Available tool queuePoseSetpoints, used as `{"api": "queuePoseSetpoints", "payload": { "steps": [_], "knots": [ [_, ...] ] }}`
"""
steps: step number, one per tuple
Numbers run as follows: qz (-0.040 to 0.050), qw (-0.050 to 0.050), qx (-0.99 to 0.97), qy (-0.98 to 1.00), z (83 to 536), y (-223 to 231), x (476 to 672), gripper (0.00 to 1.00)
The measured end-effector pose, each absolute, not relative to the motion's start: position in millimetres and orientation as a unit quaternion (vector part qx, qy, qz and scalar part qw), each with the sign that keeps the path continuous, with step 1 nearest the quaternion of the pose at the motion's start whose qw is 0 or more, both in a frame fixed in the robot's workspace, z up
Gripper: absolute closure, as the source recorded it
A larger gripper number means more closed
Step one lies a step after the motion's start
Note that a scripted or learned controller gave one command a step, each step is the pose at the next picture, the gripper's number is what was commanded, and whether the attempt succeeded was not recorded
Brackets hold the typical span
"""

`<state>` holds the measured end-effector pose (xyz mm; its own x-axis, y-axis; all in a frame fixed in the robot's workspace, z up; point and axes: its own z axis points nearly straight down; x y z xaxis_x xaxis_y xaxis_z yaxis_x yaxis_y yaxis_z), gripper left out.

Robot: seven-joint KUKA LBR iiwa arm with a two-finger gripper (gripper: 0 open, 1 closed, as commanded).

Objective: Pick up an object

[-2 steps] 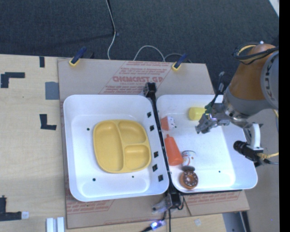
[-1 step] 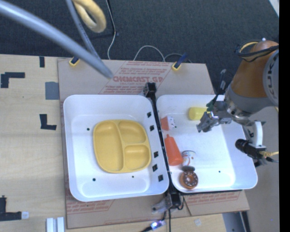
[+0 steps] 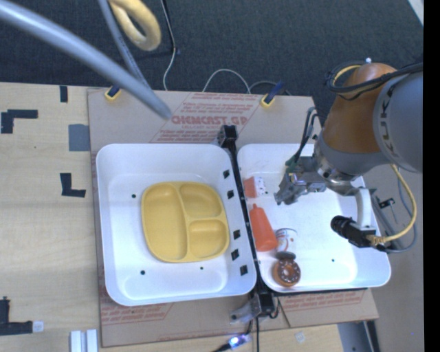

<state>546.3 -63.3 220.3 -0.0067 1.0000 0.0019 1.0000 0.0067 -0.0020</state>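
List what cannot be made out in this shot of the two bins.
- Pincer fingers: too small and dark in the camera view to tell their state.
- Right bin far corner: hidden under the arm.
- Small object beside the orange carrot-shaped piece: too small to identify.
- Yellow looped item: cut off by the top edge.

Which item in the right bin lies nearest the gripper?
The small orange-and-white piece just left of the gripper; the orange carrot-like piece and the brown doughnut lie farther away.
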Motion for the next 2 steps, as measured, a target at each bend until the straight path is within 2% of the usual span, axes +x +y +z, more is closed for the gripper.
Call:
{"api": "queuePoseSetpoints", "payload": {
  "steps": [1,2],
  "knots": [
    [-0.0005,0.001,-0.704,-0.710,231.0,-9.1,543.6,1.00],
    [0.0009,0.001,-0.705,-0.709,219.7,41.1,536.7,1.00]
  ]
}}
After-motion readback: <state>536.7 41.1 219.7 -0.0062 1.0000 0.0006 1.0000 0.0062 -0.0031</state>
